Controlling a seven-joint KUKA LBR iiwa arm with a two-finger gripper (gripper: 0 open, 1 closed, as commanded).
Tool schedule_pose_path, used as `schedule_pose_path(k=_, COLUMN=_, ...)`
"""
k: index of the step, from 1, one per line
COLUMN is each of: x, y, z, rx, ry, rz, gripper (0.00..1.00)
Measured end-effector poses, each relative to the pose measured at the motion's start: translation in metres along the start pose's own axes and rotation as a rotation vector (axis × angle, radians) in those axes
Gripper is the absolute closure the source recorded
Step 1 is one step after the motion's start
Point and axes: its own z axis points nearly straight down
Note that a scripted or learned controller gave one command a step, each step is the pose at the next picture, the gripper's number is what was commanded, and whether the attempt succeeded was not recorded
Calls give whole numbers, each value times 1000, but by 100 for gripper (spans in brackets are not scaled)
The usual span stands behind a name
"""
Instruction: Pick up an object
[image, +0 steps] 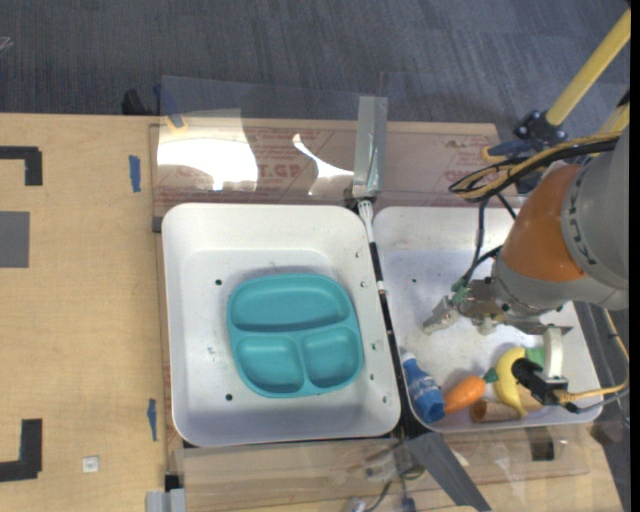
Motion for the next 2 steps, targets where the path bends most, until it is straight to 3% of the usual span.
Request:
schedule_pose_path(k=1, x=1, y=-50, z=-1, rx=-1, ry=1, rz=-102, gripper=0)
schedule_pose_path(k=2, x=-5, y=-58, z=-5, rx=8, ry=3, rz=-153, gripper=0)
